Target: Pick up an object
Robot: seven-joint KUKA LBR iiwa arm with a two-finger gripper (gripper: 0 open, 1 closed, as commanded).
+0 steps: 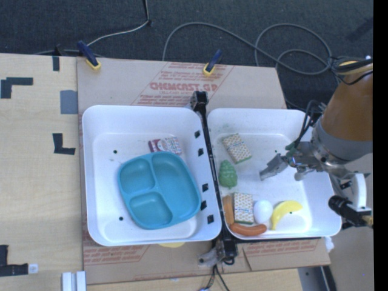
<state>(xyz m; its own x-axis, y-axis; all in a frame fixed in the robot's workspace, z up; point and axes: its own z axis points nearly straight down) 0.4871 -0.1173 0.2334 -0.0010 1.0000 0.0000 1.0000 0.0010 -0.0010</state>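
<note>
The gripper [280, 167] is hanging over the right bin [267, 117], and its fingers are standing apart with nothing between them. Below it, a yellow banana [285, 212] is lying near the bin's front edge, just beside a white egg [262, 210]. A checkered block [243, 205] and an orange carrot [242, 227] are sitting left of the egg. A green toy [228, 174] is resting by the middle wall. In the left bin [97, 162], a blue tray [159, 189] is lying flat.
</note>
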